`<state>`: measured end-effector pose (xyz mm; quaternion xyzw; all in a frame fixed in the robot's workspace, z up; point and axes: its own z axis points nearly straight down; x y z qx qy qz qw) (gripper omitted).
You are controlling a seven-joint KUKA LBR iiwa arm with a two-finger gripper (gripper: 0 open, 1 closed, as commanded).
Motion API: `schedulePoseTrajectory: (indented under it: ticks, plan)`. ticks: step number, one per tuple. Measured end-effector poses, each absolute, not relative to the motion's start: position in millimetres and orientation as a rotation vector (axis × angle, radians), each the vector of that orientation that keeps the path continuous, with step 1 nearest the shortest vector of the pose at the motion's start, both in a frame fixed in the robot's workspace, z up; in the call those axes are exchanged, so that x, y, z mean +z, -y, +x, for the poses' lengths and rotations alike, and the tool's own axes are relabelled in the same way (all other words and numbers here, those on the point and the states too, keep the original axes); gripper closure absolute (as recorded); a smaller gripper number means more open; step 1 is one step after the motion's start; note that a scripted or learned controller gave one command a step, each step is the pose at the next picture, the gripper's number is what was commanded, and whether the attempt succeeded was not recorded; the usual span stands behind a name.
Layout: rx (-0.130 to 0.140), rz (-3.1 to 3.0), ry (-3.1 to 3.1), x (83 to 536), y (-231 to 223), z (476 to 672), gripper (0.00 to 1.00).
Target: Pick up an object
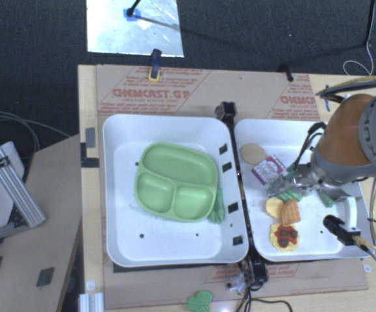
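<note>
My gripper (pixel 285 186) hangs over the right bin (pixel 260 247), by one waffle (pixel 290 211), one pizza (pixel 284 236), one cookie (pixel 252 153). Grip: can't tell.

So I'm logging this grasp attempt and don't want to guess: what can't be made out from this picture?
- End effector, camera view: too small and blurred to tell whether it is open or shut, or gripping anything.
- Right bin: the arm covers its right side, hiding whatever lies beneath.
- Toy food by the end effector, such as the waffle piece: small and blurred, so contact cannot be judged.
- Green item: cut off by the bottom edge.
</note>
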<state>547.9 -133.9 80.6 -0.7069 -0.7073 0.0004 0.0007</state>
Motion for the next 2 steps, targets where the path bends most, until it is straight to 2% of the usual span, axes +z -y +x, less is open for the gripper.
schedulePoseTrajectory:
  ticks: [1,2]
  plan:
    - [-0.003,-2.223,2.224,95.3,134.4,549.3,1.00]
    - [-0.008,-2.213,2.234,188.9,60.8,536.4,1.00]
